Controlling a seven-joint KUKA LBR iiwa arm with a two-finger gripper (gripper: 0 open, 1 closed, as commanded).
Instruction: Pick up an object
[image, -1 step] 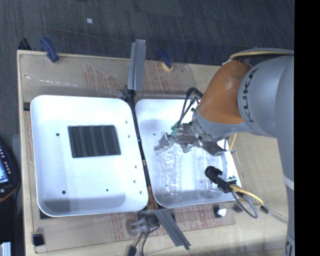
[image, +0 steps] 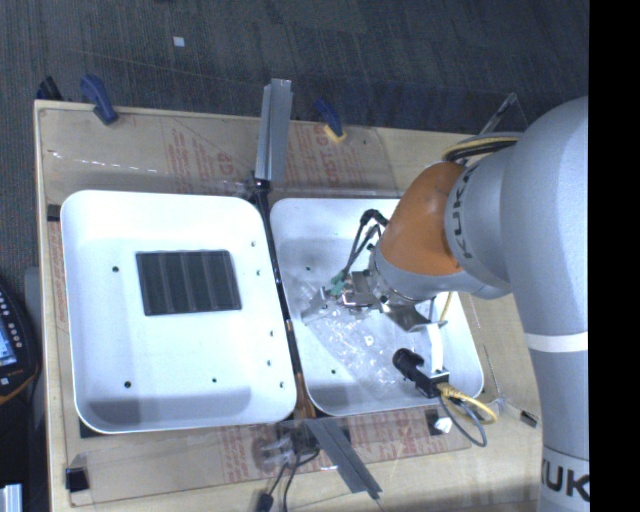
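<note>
The arm (image: 530, 220) is big and grey, and it covers the right side of the right bin (image: 305, 225), so what lies under it there is hidden. The gripper (image: 338, 292) is small and dark under the orange band (image: 425, 235). It is too hard to see whether the jaws are open or closed, or whether they hold anything.

A clear crinkly thing (image: 352, 342) lies in the right bin, just beside the gripper and toward the near side. It is see-through, so its edges are hard to make out against the white.

The arm comes in from the right and bends down over the right bin, with the gripper pointing toward the middle of the bench (image: 420, 160).

A dark ribbed block (image: 188, 282) lies flat in the left bin (image: 85, 330), well apart from the gripper.
</note>
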